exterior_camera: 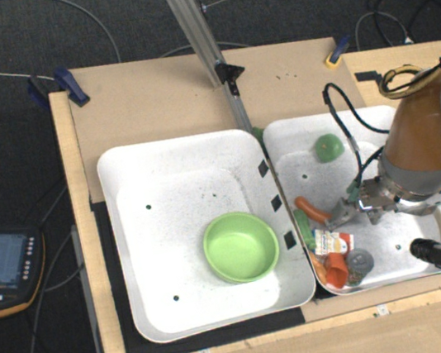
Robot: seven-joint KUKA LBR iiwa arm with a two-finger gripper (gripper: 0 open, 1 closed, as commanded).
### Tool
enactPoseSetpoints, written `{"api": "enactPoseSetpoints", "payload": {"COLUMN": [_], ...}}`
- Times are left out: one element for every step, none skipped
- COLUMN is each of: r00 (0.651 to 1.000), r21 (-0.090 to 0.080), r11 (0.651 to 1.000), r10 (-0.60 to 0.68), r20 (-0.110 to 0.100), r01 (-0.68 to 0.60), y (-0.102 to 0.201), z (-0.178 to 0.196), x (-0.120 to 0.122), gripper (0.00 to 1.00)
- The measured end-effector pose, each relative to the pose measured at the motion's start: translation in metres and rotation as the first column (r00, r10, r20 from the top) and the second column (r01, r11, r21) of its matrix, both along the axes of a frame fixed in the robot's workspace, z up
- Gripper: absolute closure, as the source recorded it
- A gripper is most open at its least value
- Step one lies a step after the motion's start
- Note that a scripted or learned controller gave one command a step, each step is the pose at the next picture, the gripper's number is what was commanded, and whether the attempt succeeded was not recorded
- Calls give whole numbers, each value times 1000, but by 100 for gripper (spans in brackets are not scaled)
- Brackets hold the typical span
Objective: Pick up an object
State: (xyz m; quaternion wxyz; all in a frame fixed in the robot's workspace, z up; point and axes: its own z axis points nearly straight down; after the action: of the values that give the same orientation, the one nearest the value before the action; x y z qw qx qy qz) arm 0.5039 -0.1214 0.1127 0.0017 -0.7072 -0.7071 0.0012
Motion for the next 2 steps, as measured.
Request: {"api": "enactPoseSetpoints", "payload": {"r00": [1000, 1000], "r21": [-1, -1], "r11": [1000, 1000], "r10": [0, 1], "r20": [7, 9], "r01": [0, -1], "y": [0, 0], "z": [-16, -5], "x": [1, 2], "gripper": [0, 100]}}
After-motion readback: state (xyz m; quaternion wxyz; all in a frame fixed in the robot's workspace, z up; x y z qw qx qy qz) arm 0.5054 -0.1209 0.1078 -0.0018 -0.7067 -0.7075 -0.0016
